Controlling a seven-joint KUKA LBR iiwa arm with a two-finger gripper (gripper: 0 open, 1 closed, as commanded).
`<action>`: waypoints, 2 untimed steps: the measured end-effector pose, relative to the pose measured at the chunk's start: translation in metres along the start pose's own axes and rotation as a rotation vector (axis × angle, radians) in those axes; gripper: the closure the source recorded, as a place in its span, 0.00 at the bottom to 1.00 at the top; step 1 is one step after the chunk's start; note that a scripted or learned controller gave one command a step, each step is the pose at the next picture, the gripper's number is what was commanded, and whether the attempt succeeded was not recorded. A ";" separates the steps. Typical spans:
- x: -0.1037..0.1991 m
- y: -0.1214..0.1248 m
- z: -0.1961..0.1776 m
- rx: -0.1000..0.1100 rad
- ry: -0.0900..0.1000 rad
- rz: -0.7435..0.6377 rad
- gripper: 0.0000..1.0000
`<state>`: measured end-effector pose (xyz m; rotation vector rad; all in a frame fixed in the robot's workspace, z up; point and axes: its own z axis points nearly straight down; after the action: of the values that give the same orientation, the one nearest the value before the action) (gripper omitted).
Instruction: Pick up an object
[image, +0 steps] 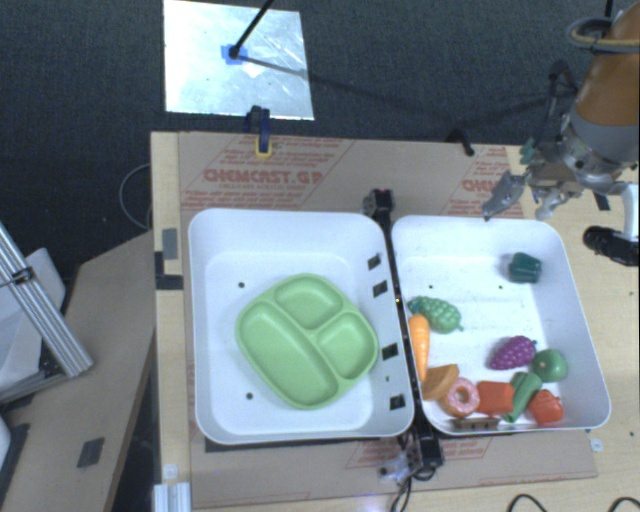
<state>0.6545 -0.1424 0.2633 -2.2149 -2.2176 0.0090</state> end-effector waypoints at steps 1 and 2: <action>0.000 0.002 -0.007 -0.011 -0.002 -0.002 0.00; 0.004 0.002 0.055 -0.007 -0.001 -0.002 0.00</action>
<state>0.6557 -0.1380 0.2085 -2.2168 -2.2232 0.0024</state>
